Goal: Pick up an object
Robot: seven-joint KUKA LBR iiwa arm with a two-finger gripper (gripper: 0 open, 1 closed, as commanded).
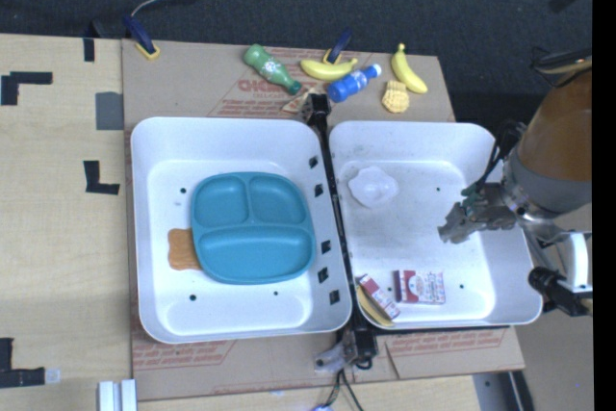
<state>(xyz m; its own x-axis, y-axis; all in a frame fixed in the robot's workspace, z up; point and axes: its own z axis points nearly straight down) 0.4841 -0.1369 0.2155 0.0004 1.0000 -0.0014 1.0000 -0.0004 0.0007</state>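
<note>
Grey arm (553,149) over right bin (481,138), gripper (460,226) low near its right edge.
Red-and-white packet (419,287) lies apart, toward near edge; jaw state unreadable.

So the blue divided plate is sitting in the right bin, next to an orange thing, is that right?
Not quite. The camera view shows the blue divided plate in the left bin, not the right one. The orange thing does lie beside it, at its left edge.
</note>
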